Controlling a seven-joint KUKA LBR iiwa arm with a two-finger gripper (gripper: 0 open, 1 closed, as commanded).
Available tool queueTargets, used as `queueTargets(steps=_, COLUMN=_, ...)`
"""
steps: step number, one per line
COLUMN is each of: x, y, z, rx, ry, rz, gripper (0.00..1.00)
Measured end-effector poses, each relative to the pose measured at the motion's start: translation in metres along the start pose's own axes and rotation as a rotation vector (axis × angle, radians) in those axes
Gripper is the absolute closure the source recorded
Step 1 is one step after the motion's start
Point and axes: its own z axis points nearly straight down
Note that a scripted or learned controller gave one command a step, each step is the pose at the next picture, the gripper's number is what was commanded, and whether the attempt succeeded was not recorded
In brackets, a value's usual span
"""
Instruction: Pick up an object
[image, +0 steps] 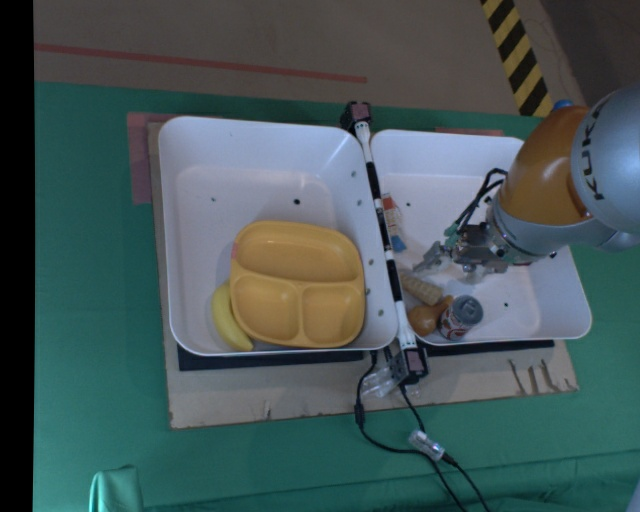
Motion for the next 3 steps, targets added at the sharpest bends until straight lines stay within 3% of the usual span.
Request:
queueTargets(steps=1, x=-0.052, y=-0.010, z=-0.009, rx=0.019, ry=0.003, rz=0.000, gripper=0.00)
queueTargets(steps=2, x=-0.040, y=-0.029, z=-0.001, rx=-0.005, ry=-0.008, rz=0.003, gripper=0.00)
queueTargets(steps=3, x=-0.085, y=0.032, z=0.002, rx=0.007, ry=0.000, rz=-0.003, gripper=0.00)
